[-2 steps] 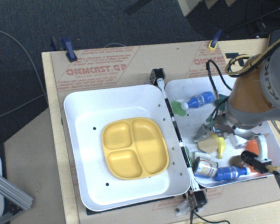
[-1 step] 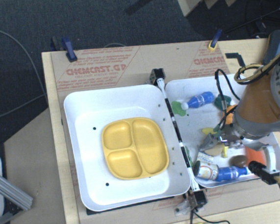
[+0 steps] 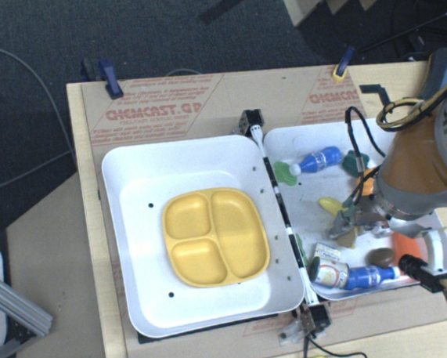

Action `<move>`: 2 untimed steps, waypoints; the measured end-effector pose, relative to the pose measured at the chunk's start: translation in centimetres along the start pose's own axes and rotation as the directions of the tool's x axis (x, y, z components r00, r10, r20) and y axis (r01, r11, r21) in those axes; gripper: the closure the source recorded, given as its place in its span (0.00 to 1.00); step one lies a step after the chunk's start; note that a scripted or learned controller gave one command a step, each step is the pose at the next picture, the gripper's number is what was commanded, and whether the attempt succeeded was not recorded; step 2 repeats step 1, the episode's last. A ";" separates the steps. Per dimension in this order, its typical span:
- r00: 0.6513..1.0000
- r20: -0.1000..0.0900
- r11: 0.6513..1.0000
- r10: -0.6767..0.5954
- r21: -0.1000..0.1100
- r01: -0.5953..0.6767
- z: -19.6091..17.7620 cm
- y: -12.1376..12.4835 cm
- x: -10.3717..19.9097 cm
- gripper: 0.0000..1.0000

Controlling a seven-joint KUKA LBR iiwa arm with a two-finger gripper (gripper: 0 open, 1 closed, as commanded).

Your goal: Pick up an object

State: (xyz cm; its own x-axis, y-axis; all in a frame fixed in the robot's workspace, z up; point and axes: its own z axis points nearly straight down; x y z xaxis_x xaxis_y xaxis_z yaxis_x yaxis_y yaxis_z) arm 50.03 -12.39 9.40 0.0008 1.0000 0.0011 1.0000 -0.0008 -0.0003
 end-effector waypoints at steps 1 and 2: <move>1.000 -0.001 1.000 -0.004 -0.003 0.004 -11.4 0.6 8.5 1.00; 1.000 -0.001 1.000 -0.004 -0.003 0.004 -11.4 0.6 8.5 1.00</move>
